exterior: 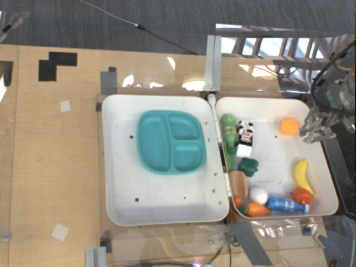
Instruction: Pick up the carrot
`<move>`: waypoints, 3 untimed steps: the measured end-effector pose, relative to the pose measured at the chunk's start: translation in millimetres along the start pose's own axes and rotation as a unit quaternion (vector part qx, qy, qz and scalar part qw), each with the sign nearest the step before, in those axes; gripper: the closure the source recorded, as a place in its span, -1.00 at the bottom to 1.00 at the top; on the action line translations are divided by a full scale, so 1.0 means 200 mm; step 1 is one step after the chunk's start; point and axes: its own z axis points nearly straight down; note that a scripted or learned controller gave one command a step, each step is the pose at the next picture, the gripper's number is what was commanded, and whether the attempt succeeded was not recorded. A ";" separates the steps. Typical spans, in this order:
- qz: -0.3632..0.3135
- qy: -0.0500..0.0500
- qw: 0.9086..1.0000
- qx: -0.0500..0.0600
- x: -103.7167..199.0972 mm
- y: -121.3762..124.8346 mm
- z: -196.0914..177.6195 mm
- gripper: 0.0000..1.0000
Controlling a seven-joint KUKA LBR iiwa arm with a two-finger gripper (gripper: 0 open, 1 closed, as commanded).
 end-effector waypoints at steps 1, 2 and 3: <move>-0.402 0.002 0.916 -0.006 0.05 0.03 0.52 1.00; -0.520 -0.001 0.854 0.001 0.19 0.07 -0.35 1.00; -0.615 -0.001 0.789 0.000 -0.03 0.00 -1.23 1.00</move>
